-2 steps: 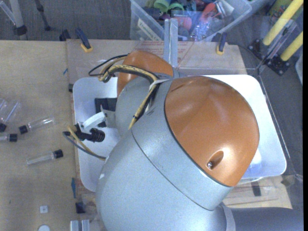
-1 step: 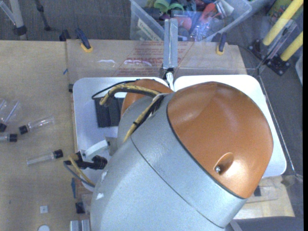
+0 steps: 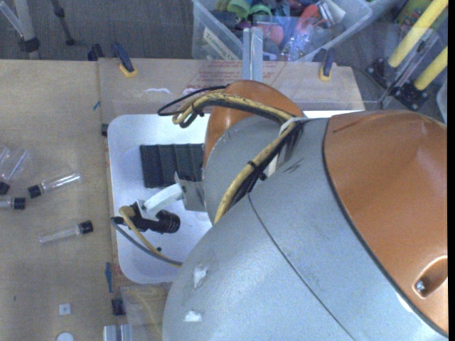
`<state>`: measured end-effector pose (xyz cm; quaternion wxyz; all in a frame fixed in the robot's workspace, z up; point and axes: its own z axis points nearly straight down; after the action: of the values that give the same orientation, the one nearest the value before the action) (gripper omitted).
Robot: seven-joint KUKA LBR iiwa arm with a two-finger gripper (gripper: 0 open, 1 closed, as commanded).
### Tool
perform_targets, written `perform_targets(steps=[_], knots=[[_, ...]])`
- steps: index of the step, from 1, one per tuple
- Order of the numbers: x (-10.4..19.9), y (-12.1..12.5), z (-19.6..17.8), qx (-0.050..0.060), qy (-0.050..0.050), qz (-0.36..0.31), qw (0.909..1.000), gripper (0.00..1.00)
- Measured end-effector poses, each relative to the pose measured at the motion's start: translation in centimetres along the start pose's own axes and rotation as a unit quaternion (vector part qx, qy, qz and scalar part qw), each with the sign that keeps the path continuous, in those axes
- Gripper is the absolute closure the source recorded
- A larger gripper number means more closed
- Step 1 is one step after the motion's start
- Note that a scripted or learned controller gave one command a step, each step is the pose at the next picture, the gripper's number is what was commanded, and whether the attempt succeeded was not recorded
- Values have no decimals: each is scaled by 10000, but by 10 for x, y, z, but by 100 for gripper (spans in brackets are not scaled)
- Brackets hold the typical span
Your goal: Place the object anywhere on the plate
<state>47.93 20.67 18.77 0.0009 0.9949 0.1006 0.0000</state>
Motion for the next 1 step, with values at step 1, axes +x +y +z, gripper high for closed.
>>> perform_targets(steps=[1], knots=[[14,-15,-6,18,-30,-3320,9433,0]])
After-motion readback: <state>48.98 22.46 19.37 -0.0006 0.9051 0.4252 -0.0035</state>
